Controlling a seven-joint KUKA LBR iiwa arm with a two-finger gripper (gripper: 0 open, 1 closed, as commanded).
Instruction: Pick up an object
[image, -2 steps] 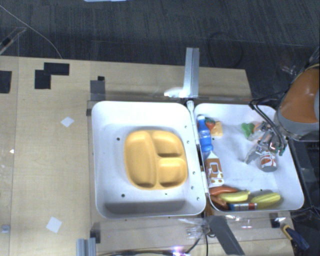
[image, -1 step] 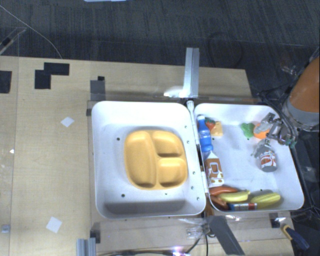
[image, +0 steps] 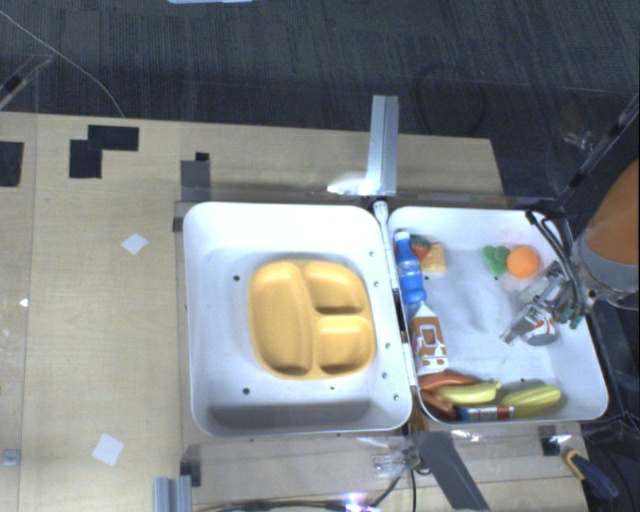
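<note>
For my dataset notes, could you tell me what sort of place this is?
Probably a robotics lab bench: two white bins on a wooden table, toy food like bananas, and a gripper reaching in.

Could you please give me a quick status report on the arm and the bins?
End effector low in right bin, nothing seen gripped. Orange ball near it; bananas along front wall. Yellow tray in left bin.

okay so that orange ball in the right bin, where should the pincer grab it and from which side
Take the orange ball across its middle, coming straight down from above. It is round, so any width works, but a green toy touches its left side; set the fingers along the near-far line, where the bin floor looks bare.
</note>
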